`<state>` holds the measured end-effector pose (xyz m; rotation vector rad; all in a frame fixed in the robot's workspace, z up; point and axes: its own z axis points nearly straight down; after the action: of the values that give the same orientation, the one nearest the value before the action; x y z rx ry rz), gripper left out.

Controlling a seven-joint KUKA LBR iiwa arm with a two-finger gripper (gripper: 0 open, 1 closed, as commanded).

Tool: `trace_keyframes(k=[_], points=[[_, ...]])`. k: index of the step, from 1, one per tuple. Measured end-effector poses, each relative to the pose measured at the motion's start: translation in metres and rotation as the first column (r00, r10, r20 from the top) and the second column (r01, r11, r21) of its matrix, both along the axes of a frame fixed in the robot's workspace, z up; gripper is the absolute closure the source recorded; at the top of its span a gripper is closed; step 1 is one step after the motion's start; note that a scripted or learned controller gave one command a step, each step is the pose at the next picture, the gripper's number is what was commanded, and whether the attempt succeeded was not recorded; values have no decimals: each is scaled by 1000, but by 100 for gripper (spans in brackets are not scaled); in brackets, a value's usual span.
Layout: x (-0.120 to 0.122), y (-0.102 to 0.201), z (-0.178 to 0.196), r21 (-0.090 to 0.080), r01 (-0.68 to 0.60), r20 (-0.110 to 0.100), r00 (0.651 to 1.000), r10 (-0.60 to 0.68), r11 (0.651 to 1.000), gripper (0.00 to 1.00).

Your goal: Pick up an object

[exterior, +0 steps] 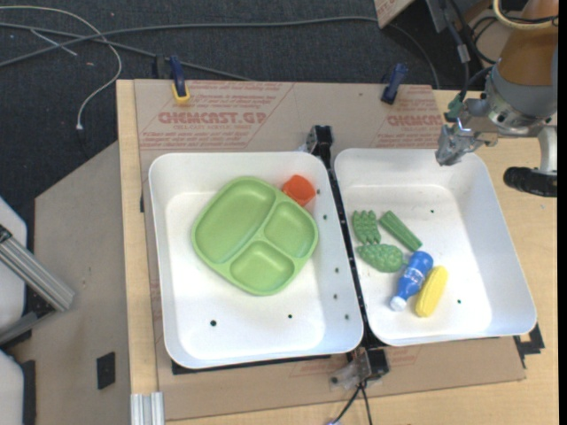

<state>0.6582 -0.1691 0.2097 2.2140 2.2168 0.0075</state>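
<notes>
Dark carpet crossed by pale cables is seen behind the desk [266, 104], on which two white bins are set side by side. A green divided plate [255, 235] is laid in the left bin [177, 326], with an orange object [299, 189] touching its far edge. Green toy vegetables [383, 237], a blue bottle [411, 279] and a yellow piece [431, 291] are grouped in the right bin [496, 237]. The hand [452, 149] is held above that bin's far rim, nothing gripped; its opening cannot be told.
</notes>
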Motion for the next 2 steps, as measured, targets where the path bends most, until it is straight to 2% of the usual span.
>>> trace_keyframes(k=[1, 2], points=[[4, 4, 65, 0, -1, 0, 1000, 1, 1000, 100], [5, 5, 81, 1, 0, -4, 1000, 0, 1000, 100]])
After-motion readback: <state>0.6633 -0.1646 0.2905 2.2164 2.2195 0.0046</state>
